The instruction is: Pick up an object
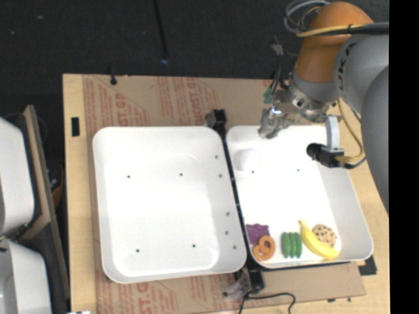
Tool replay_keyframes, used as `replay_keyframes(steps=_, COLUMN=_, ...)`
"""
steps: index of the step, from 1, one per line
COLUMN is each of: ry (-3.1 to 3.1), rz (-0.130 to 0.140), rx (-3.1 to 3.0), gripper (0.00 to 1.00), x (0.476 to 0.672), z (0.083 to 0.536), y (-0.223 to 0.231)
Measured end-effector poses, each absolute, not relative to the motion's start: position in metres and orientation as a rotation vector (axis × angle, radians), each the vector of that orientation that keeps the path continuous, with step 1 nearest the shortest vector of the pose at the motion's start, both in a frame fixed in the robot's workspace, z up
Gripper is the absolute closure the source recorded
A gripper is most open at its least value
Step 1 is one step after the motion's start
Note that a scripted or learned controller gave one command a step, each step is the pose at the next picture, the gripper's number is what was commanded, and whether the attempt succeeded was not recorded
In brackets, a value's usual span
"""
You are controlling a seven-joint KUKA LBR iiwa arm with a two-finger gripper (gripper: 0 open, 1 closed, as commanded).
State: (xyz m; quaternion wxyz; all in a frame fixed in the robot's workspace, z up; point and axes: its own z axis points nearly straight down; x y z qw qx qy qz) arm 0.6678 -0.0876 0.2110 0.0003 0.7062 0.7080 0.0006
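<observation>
Several small toy foods lie along the near edge of the right bin (340,195): a purple piece (258,231), an orange ring (265,248), a green piece (291,244), a yellow banana (315,242) and a brown cookie (323,234). My gripper (269,128) hangs over the far left corner of that bin, well away from the foods. Nothing shows between its fingers.
The left bin (105,175) sits beside the right one, with a dark divider strip between them. The grey arm with its orange band (324,41) comes in from the upper right. A black cable and clip (325,153) hang over the right bin's far side.
</observation>
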Motion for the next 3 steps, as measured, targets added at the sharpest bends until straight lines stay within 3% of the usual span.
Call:
replay_keyframes(steps=1, ry=2.225, rz=0.004, rx=2.217, gripper=1.00, x=0.643, z=0.221, y=-0.032)
replay_keyframes(steps=2, ry=2.226, rz=0.003, rx=2.217, gripper=1.00, x=0.632, z=0.231, y=0.019)
replay_keyframes(steps=3, ry=2.225, rz=0.001, rx=2.219, gripper=1.00, x=0.605, z=0.225, y=0.063)
